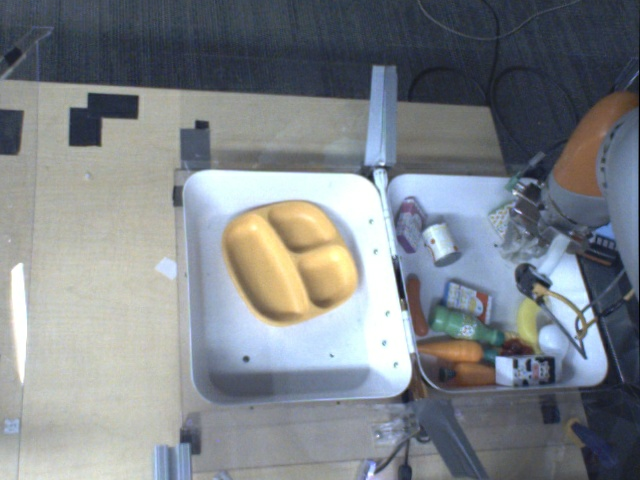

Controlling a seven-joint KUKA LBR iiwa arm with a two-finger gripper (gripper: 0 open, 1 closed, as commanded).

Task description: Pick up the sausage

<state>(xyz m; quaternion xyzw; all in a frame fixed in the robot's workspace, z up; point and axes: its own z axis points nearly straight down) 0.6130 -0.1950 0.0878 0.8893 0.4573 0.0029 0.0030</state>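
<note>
The sausage is a slim red-brown stick lying lengthwise against the left wall of the right bin. My gripper hangs over the right part of that bin, below the orange wrist band, well to the right of the sausage and apart from it. Nothing shows in its grasp. A green bottle and a small carton lie between the sausage and the gripper's side of the bin.
The left bin holds a yellow divided dish. The right bin also has a purple packet, a white can, two carrots, a banana and a black-and-white carton. A cable loops by the right rim.
</note>
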